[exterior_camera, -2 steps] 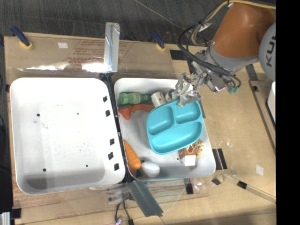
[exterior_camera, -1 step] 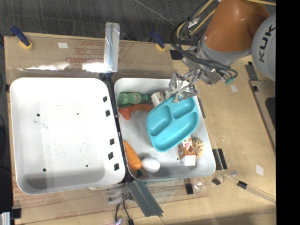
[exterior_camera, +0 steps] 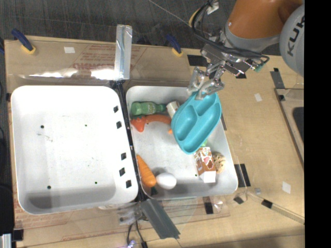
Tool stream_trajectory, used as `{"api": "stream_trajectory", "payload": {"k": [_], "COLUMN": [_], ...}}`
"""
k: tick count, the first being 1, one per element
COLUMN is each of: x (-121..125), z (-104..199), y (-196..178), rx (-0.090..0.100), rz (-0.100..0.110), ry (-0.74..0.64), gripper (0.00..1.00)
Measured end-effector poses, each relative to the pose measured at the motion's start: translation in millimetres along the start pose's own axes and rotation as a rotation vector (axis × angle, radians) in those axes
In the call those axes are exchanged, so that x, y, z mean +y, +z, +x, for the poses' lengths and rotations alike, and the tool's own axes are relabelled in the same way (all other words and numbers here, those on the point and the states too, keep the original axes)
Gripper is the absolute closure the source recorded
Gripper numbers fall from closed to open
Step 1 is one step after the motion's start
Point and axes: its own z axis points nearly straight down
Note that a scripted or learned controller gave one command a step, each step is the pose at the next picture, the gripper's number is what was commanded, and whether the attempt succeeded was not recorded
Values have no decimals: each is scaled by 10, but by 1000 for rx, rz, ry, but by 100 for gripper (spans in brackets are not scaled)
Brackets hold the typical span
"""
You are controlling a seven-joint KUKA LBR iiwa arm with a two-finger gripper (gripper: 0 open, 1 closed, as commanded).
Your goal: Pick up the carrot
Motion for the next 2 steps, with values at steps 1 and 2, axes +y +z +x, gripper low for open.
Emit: {"api": "stream_trajectory", "payload": {"k": [1,2], "x": [-240,-235], "z": [248,204], "y": [195,212], "rx": [-21,-28], "rz": [3,10], "ry": [-215,-565], "gripper": [100,100]}}
